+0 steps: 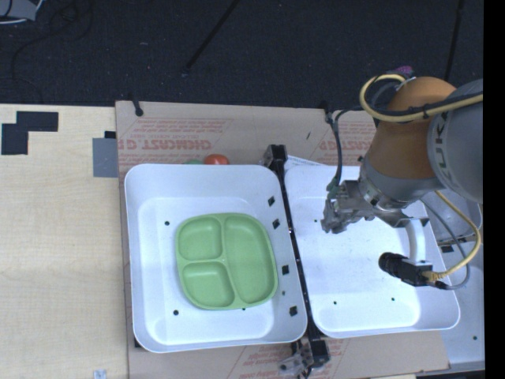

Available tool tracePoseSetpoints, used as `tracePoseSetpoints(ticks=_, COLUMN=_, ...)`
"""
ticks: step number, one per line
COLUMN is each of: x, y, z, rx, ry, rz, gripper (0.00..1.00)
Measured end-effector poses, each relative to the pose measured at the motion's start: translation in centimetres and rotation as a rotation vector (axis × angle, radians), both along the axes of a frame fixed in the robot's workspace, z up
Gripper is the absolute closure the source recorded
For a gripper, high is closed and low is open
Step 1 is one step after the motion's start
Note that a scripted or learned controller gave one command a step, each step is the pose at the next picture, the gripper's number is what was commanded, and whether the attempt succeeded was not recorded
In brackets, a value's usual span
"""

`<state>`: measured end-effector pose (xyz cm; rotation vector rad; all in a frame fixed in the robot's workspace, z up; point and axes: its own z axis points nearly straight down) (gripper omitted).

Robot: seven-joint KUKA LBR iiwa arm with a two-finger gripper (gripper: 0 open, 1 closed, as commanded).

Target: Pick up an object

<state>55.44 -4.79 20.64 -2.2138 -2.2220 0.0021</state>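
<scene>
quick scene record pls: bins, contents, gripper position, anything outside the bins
left bin: holds a green divided plate, three compartments, lying flat
right bin: gripper above its upper left part
arm: grey with orange band, over the right bin's upper right
black cable end: hanging by the arm over the right bin
outside bins: small red-orange object just behind the left bin's far rim
held object: none visible

We see a robot lab. Two white bins (150,212) sit on cardboard (221,136). Cables (213,26) cross dark carpet.
</scene>
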Motion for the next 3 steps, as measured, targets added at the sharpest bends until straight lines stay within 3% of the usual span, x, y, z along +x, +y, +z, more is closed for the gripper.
tracePoseSetpoints(ticks=3, x=2.5, y=15.8, z=-0.1, rx=-0.001, ry=-0.001, rz=0.001, gripper=1.00)
